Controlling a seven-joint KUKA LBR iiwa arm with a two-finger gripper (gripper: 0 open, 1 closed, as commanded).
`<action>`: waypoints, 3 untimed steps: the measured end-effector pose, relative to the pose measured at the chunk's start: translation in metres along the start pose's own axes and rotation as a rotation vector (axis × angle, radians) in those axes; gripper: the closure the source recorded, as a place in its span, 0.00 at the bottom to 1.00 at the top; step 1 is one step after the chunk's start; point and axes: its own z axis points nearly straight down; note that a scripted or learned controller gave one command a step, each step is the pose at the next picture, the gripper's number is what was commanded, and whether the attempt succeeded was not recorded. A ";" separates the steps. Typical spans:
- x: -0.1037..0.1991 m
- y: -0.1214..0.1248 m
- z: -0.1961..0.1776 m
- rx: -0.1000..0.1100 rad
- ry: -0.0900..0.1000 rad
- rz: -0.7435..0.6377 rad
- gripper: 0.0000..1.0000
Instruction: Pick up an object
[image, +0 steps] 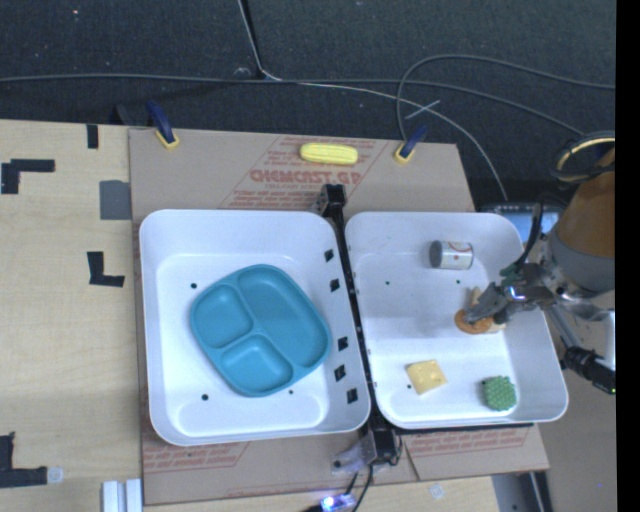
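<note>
The right bin (400, 300) holds a small grey can (452, 255) lying on its side near the back, a yellow block (427, 376) at the front, a green knobbly object (498, 393) in the front right corner, and an orange-brown object (466, 322) by the right wall. My gripper (492, 305) reaches in from the right and is low over the orange-brown object, partly covering it. Whether it touches the object is unclear.
A blue divided plate (260, 328) lies in the left bin (165, 260). A yellow banana-like toy (328, 154) rests on the cardboard behind the bins, between two clamps (160, 125). Black clips run along the divider (345, 300) between the bins.
</note>
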 end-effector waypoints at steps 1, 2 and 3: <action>-0.002 0.000 -0.042 0.000 0.000 0.000 1.00; 0.049 0.010 -0.050 0.003 0.003 -0.005 1.00; 0.110 0.021 -0.050 0.004 0.003 -0.006 1.00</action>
